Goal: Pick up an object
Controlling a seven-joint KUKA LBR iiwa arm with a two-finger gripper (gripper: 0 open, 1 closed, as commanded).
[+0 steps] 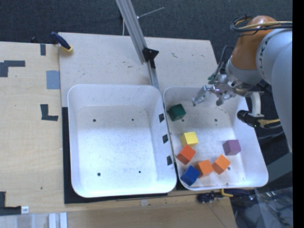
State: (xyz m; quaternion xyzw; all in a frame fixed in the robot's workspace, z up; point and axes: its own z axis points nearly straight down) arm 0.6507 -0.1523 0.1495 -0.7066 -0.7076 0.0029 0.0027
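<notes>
Blocks all sit loose in the right bin (251, 167), none grasped, so the pick is not yet done. Gripper (209, 98) hovers over that bin's far end, fingers spread, nothing between them. Green block (177, 111) lies nearest, just left of it; yellow, purple, orange and blue ones lie further off. Left bin (76, 127) holds nothing.

Pale wooden bench (28, 127) with grey tape marks, dark carpet (61, 6) beyond.

Seven blocks (204, 147) in right bin (247, 175); left bin (76, 127) alongside.
</notes>
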